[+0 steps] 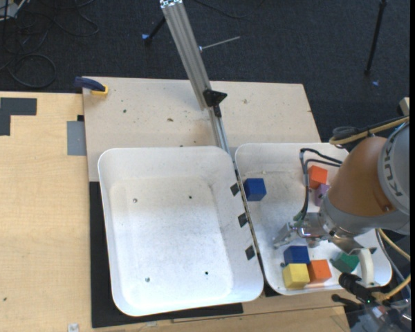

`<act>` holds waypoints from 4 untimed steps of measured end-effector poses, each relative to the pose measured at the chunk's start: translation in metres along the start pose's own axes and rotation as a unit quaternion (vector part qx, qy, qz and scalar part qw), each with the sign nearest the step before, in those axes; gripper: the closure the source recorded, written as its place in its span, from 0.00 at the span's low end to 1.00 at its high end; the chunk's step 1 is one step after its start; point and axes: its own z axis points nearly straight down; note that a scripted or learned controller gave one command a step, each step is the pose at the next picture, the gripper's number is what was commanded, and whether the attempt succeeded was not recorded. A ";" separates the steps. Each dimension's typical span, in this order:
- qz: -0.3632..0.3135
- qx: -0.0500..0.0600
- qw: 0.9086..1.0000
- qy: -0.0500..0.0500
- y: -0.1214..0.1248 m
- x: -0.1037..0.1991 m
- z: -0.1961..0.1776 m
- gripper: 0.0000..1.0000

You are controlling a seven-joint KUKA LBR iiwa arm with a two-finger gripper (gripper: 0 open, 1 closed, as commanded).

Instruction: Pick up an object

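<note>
My gripper (pixel 285 236) reaches from the right into the right bin (pixel 277 159), low over its floor. Its metal fingers (pixel 282 239) point left, and I see nothing between them. Just below the gripper lie a blue block (pixel 297 254), a yellow block (pixel 295 276) and an orange block (pixel 319 271), packed close together. A green piece (pixel 346 262) lies to their right. Another blue block (pixel 254 189) sits alone near the bin's left wall. An orange block (pixel 318 176) lies farther back, beside the arm's orange band (pixel 353 178).
The left bin (pixel 169 230) lies beside the right one, split by a ridge with black clips (pixel 242 220). A slanted aluminium bar (pixel 190 54) rises behind the bins. Cables (pixel 311 159) hang over the right bin's back edge.
</note>
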 end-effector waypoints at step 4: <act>-0.001 -0.006 1.000 -0.002 -0.003 0.002 -0.118 1.00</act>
